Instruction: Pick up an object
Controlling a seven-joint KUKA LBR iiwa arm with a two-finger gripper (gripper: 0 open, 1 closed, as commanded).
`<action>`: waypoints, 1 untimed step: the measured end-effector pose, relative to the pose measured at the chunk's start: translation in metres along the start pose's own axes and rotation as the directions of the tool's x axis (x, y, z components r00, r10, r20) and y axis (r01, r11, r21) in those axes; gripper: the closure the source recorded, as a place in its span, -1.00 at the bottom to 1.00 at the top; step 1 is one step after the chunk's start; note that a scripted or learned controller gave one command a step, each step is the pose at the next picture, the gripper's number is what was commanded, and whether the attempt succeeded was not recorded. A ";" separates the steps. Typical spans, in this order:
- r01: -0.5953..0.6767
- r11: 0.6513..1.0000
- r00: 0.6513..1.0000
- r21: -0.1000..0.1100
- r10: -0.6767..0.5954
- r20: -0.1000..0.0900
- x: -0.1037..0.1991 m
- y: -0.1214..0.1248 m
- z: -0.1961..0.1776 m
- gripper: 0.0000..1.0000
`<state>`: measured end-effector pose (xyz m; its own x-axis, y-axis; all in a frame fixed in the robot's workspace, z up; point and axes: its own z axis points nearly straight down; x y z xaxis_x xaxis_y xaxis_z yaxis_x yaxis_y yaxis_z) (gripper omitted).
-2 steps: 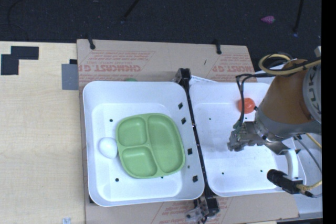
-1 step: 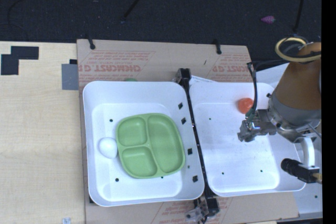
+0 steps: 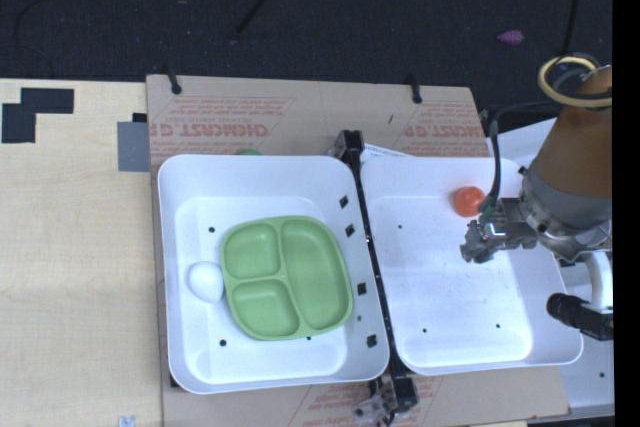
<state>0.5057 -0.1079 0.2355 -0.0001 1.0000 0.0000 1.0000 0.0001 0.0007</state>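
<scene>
In the left bin [image 3: 185, 215], a white egg [image 3: 205, 281] touches a green tray [image 3: 287, 275]. In the right bin [image 3: 440, 325], an orange ball [image 3: 467, 201] sits just beside the claw [image 3: 487, 241] (grip state unreadable). A sideways nudge could roll it away.

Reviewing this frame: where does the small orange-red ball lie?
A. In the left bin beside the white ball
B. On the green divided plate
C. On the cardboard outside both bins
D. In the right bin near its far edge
D: the orange-red ball sits on the floor of the right bin near its far edge, just left of the gripper.
</scene>
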 end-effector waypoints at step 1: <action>0.005 1.000 1.000 0.003 -0.005 -0.002 0.053 0.007 -0.003 1.00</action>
<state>0.5129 -0.0551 0.2388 -0.0048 1.0000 0.0020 1.0000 0.0048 -0.0022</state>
